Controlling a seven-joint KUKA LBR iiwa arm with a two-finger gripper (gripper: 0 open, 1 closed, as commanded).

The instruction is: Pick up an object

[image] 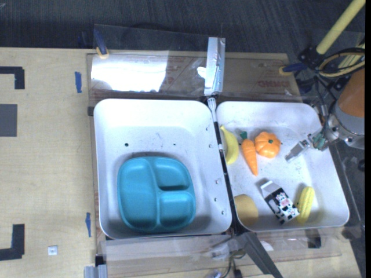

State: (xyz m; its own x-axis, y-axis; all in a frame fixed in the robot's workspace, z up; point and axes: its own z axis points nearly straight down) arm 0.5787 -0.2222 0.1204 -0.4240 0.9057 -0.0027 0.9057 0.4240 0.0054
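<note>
Where toys lie, right bin.

Sitting in the left white bin: a blue divided tray. Leaning behind the bins: a clear plastic sheet. Lying coiled at upper right: yellow cables.

A pale wooden bench spreads across the left and lower part of the view, marked with black angle shapes and short strips of blue tape. Beyond its far edge lies dark grey floor, perhaps carpet. A clear plastic sheet catches bright glare behind the bins. Yellow and black cables coil at the upper right.
</note>
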